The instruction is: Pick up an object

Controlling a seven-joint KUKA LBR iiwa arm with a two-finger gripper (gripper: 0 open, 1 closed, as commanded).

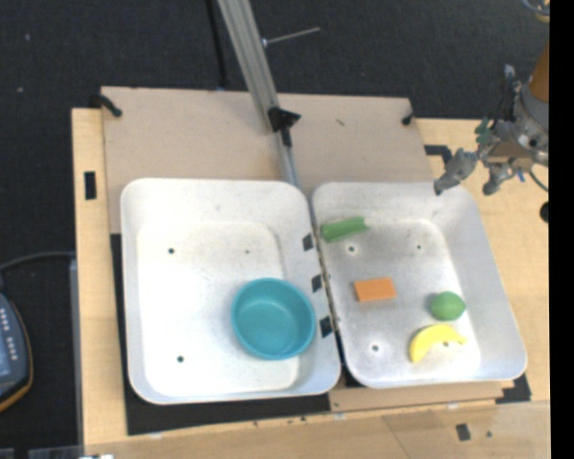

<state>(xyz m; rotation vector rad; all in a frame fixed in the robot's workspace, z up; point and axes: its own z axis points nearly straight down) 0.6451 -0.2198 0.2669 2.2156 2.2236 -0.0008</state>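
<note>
My gripper [471, 177] hangs over the right bin's [493, 285] far right corner, open, with nothing between its fingers. Inside that bin lie a green cylinder [342, 228] near the far left corner, an orange block [375, 290] in the middle, a green ball [447, 305] to the right, and a yellow banana [435, 341] near the front. A teal bowl [273, 317] sits upright in the left bin [172, 256] at its front right. The gripper stands well away from all of these objects.
A slanted metal bar [252, 55] runs down from the top to the gap between the bins. A brown board [201, 132] lies behind the bins. A handheld screen device [0, 352] rests off the bench at far left.
</note>
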